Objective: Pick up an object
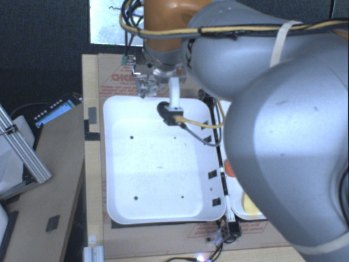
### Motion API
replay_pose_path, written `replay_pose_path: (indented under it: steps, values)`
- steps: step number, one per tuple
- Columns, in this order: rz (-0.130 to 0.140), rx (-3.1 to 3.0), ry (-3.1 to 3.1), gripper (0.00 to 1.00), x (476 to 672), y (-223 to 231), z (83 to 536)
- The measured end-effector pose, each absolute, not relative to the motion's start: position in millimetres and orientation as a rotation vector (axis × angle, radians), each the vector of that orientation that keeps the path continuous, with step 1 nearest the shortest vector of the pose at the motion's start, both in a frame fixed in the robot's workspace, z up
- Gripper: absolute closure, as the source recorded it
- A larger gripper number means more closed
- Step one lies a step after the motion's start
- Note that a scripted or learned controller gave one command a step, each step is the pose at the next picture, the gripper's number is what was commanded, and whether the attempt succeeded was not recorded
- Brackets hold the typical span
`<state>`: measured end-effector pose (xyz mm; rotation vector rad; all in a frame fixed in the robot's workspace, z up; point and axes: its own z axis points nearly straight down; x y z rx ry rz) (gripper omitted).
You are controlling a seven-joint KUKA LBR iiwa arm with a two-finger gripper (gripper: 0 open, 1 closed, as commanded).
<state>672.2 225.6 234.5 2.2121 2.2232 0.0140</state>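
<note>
Starting at the left: the table [65, 146] is carrying the left bin [109, 162], and its floor is showing plain white w/ a few small dark dots. I'm not seeing anything there to pick.

At the far rim of that bin my end effector [163, 94] is hanging low, just under the orange wrist band. A small dark piece [168, 113] is sitting right below it, over the bin's far edge, w/ a yellowish cable running off toward the right. I can't tell whether that piece is part of me or a separate obj. I also can't tell whether the end effector is open or closed, so I'm not claiming a grip.

Further right, my arm [272, 119] is covering most of the right bin [240, 216]. Two candidates are peeking out beside it: an orange obj [229, 169] near the bin's left wall, and a pale yellow obj [249, 203] nearer the front corner. Both are showing as slivers, so shape and material are too hidden to call.

Judging progress: pick not done, nothing is visibly lifted. Approx. everything is remaining, i.e. choosing a target, closing on it and raising it. The likely targets are lying in the right bin, well apart from where I'm hovering.
</note>
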Motion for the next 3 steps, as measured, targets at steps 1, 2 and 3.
replay_pose_path:
  steps: [1,2,3]
  values:
    - [0.03,2.211,2.218,1.0,636.0,198.6,462.4]
    - [0.008,2.212,2.228,1.0,669.4,236.4,465.0]
    - [0.006,2.214,2.226,1.0,668.3,234.4,490.1]
